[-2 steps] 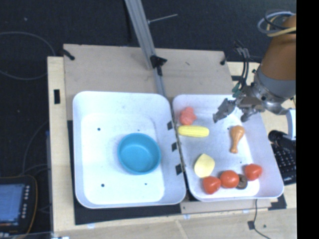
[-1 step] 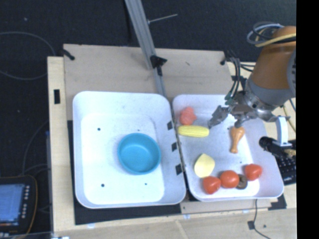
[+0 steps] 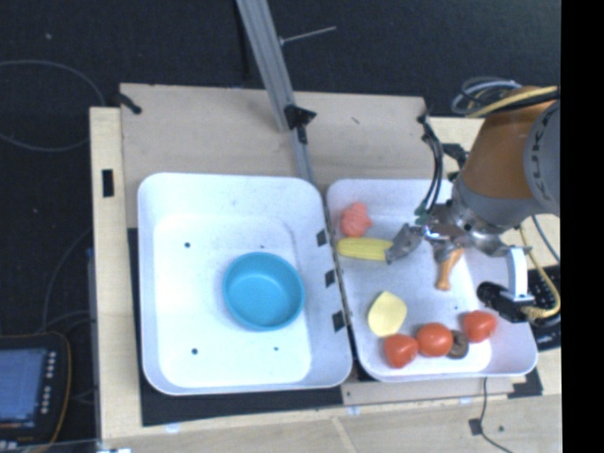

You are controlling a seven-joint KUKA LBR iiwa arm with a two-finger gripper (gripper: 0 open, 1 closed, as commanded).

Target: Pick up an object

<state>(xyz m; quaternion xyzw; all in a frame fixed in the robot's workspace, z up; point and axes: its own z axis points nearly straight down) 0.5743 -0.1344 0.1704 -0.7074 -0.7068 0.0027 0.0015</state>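
Gripper (image 3: 404, 243) hangs low in the right bin (image 3: 415, 194), fingers apart, nothing btwn them, tips just beside the yellow corn (image 3: 363, 248). Corn looks light, stiff, smooth plastic, prob. slippery; grab across its middle. Pink toy (image 3: 356, 220) sits just behind it.

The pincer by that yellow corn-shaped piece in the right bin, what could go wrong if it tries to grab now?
1. The pincer sits at the end of the yellow piece, not over its middle, so it may nudge it away rather than grip it.
2. The pink piece lies close above the yellow one and could get bumped.
3. The yellow piece lies near the right bin's left wall, so a push could jam it there.
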